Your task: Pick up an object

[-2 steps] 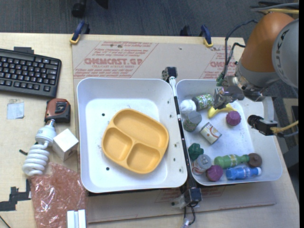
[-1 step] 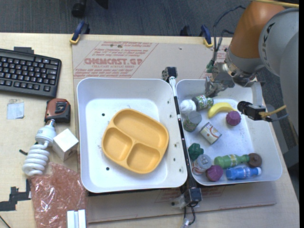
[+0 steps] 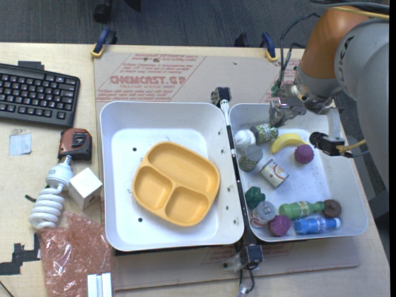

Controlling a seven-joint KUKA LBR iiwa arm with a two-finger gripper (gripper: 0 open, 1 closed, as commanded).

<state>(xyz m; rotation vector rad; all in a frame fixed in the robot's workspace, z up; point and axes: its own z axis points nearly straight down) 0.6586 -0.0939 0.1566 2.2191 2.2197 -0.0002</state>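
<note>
The gripper (image 3: 279,111) hangs over the right bin's (image 3: 346,190) far edge, just above a small green-labelled bottle (image 3: 266,132) beside a banana (image 3: 287,142); whether it is open or closed cannot be told. The board (image 3: 154,79) beneath reads "CHEMCAST GP".

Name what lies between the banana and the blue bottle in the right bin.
In the camera view, between the banana and the blue bottle lie bare bin floor, then the green bottle.
</note>
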